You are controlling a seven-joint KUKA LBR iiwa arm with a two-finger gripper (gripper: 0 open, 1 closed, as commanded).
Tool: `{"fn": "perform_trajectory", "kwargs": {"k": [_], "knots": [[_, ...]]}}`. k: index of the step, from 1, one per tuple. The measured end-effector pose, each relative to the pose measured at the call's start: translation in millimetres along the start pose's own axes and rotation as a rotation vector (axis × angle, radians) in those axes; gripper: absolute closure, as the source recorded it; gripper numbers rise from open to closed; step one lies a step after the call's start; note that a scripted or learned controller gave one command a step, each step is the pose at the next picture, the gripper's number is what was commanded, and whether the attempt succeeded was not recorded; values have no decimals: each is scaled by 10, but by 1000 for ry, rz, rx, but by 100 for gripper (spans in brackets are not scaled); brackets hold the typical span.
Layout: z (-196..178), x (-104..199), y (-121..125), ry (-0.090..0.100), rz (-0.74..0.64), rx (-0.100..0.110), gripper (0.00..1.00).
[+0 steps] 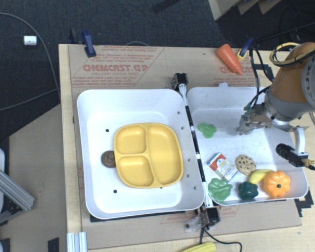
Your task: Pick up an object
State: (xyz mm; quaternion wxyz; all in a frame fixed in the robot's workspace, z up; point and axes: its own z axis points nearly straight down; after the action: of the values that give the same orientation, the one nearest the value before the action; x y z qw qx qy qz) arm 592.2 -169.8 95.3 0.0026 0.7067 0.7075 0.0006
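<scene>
Nearest in the right-hand white bin (304,190) lie a dark green toy pepper (247,190), a leafy green piece (219,188), an orange toy pumpkin (276,183) and a yellow piece (259,176); behind them a brown cookie (245,164) and a red-and-white packet (221,164). Farther back in that bin sits a light green lump (206,129). The grey arm's tool (250,122) hangs over the far part of the bin, right of the lump; whether it is parted or closed cannot be told. The left-hand white bin (94,119) holds a yellow divided plate (147,155).

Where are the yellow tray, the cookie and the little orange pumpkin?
yellow tray (147,156), camera view, centre divider.
cookie (245,164), camera view, its top face.
orange pumpkin (277,183), camera view, its rounded top.
</scene>
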Motion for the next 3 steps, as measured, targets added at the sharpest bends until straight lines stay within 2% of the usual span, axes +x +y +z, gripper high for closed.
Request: {"fn": "perform_trajectory", "kwargs": {"k": [1, 2, 3], "knots": [[-907, 1017, 250, 4, -1, 2, 100], [-902, 1006, 243, 2, 0, 4, 0], [111, 718, -50, 3, 2, 6, 0]]}}
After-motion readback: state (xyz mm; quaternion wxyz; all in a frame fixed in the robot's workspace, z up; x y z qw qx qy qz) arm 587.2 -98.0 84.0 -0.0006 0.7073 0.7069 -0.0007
